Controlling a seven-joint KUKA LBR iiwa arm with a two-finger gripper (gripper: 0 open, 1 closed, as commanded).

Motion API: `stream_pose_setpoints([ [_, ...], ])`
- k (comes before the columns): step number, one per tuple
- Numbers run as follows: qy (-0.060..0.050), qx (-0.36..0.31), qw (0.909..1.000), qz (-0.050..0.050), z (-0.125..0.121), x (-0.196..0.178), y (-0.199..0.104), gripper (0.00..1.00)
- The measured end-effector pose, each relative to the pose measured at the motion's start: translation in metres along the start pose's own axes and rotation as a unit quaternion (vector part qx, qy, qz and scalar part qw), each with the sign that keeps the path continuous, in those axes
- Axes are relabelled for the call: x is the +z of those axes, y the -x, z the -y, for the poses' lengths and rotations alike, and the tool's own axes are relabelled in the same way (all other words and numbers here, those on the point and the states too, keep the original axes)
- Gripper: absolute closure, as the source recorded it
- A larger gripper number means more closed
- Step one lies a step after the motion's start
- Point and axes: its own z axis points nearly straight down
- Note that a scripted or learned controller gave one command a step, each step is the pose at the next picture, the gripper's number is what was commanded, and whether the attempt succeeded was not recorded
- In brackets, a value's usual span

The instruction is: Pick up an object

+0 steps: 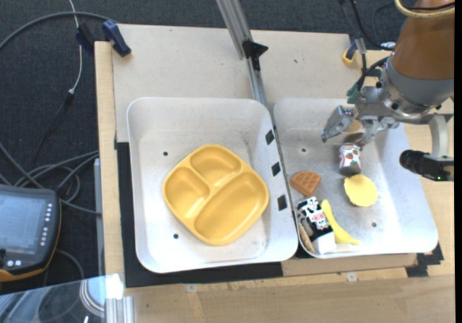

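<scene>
Hovering my tool [346,126], fingers spread and gripping nothing, right of frame centre; I should descend squarely over the small can [350,159].

Left bin [144,134]: white and shallow, it holds a yellow plate [215,193] with three compartments.
Bench [180,61]: light wood, on a dark carpet [43,105].
Rail [227,3]: a grey metal bar, slanting down to the gap between the bins.
Clamp [115,36]: blue, at the bench's far left corner.
Cables [43,32]: on the carpet, left of the bench.
Pendant [25,227]: at the left edge, with a screen.
</scene>
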Motion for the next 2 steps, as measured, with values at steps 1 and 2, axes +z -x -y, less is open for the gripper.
stream_pose_setpoints([
  [1,0.000,0.001,1.0000,0.001,-0.028,0.031,0.024,0.00],
  [2,0.006,-0.001,1.0000,0.003,-0.088,-0.104,0.064,0.00],
])
